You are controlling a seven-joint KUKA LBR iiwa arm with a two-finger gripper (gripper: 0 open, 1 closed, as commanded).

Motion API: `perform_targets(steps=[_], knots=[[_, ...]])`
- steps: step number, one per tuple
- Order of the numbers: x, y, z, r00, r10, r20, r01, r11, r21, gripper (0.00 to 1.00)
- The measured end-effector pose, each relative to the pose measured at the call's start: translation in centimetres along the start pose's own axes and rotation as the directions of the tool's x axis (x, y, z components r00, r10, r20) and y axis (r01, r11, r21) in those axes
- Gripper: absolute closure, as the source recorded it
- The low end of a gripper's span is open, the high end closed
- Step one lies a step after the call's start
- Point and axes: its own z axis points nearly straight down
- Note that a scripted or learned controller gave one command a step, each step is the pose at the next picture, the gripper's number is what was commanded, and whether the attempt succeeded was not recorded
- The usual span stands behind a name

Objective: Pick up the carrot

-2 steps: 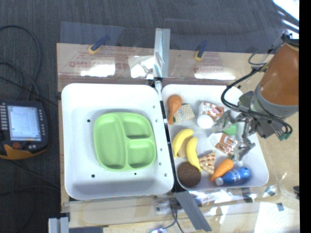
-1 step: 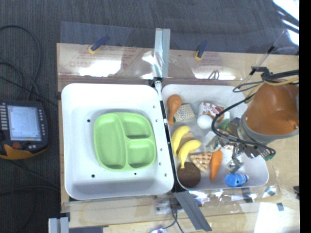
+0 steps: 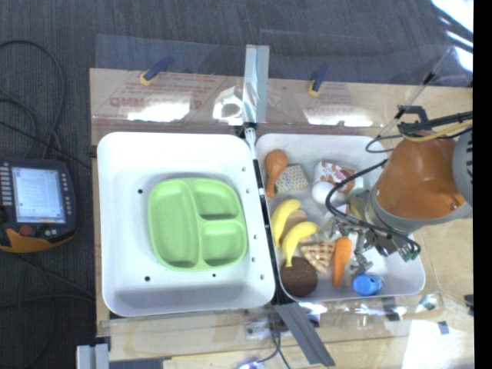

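A: Where does the carrot lie?

B: In the right bin, near its front wall, roughly upright in the view. A waffle piece sits just to its left, a blue item to its lower right, two bananas further left.

A: And the tool?

B: Low over the right bin, just right of the carrot. Its opening cannot be told; cables and the orange band hide it.

A: Left bin?

B: Holds a green divided tray.
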Motion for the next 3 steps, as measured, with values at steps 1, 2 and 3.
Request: perform_targets(steps=[1, 2, 3], knots=[[-0.3, 0.0, -1.1, 1.000, -0.001, 0.006, 0.001, 1.000, 0.004, 1.00], [0.6, -2.6, -14.0, 0.992, -0.129, -0.001, 0.129, 0.992, -0.002, 1.00], [-3.4, 3.4, -18.0, 0.998, -0.057, -0.004, 0.057, 0.998, -0.008, 1.00]])
